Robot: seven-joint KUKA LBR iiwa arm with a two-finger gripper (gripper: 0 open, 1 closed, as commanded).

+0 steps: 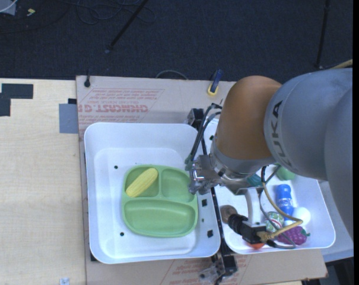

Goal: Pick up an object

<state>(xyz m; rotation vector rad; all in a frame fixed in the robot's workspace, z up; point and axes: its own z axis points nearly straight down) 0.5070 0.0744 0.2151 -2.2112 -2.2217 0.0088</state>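
A: What's furthest left?

B: The left bin [99, 159], white and shallow. The green plate [161, 215] lies flat in it, a bit right of the middle, with its right edge close to the bin's inner wall.

A: Anything on the plate?

B: A yellow corn [141, 181]. It lies in the plate's upper left compartment, slanted, with one end up toward the right. The upper right compartment and the long lower one are bare green.

A: And the gripper?

B: The gripper [196, 181] is just at the plate's right edge, level with the upper right compartment, where the two bins meet. The arm [256, 123] above hides most of it, so I cannot tell whether it is open, closed or clamped on something. I cannot tell either whether it touches the plate.

A: So the corn is apart from it?

B: Yes, the corn sits a full compartment to the left of the gripper.

A: What is right of the plate?

B: The right bin [327, 218], partly under the arm. In it, well right of the plate, a blue bottle [283, 198] stands out, roughly level with the plate's middle. Below it, level with the plate's lower edge, lie purple grapes [293, 235]. A green thing [286, 172] peeks out beside the arm just above the bottle; I cannot tell what it is.
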